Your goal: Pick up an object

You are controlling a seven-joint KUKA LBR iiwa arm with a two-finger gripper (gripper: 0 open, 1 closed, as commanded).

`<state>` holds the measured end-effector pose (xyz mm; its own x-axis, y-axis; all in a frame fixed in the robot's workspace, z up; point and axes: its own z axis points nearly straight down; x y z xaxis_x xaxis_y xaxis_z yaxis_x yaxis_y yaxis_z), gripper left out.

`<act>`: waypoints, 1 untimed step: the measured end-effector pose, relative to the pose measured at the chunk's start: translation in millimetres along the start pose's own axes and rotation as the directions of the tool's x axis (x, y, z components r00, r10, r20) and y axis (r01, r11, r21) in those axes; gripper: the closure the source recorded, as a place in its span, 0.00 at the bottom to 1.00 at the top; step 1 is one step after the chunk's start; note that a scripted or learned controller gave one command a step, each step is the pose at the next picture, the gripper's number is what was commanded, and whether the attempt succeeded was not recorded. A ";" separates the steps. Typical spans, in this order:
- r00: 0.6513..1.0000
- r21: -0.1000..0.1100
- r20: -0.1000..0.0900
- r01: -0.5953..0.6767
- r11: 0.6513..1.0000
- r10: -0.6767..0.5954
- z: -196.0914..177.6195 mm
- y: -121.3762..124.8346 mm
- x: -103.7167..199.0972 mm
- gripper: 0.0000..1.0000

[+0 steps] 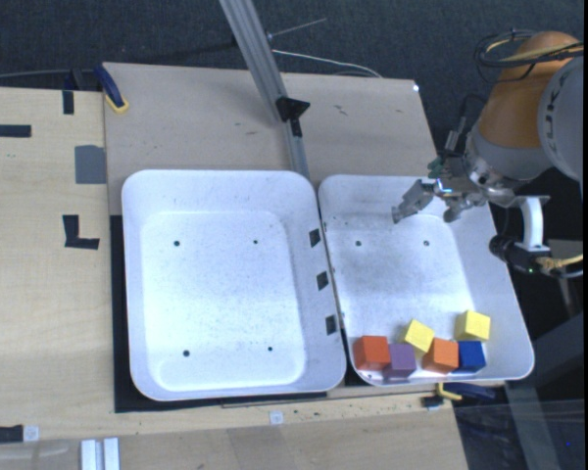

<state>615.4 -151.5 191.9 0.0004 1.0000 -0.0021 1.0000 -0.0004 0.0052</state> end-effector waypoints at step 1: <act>1.000 0.009 -0.005 0.007 1.000 -0.007 -0.5 -48.7 79.1 0.00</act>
